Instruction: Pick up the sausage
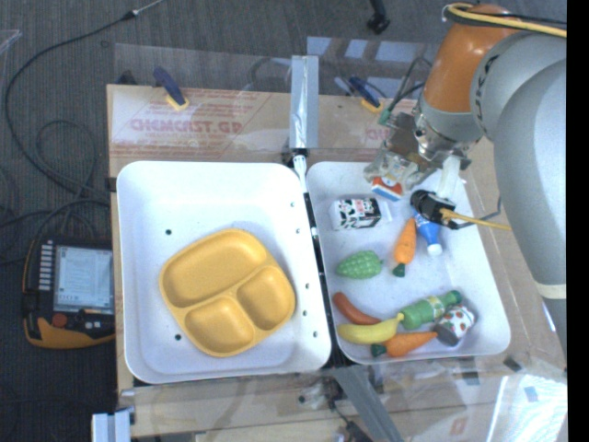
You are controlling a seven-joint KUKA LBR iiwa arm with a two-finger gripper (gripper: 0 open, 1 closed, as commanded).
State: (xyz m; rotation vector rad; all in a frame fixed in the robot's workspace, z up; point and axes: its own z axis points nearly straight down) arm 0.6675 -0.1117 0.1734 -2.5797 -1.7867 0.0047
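Observation:
The sausage [353, 309], a short curved red-brown link, lies near the front left of the right bin [479, 274], just above a yellow banana [368, 331]. My gripper [394, 166] hangs over the back of the same bin, well away from the sausage. It is just above a small red, white and blue carton [387, 188]. Its tips are hidden against the clutter under the wrist.
Also in the right bin are a cow-patterned carton [357, 212], a carrot [405, 241], a blue-capped tube [429, 234], a green bumpy fruit [359, 265], a green bottle [429, 311] and a second carrot [410, 343]. The left bin [147, 201] holds a yellow divided plate [228, 290].

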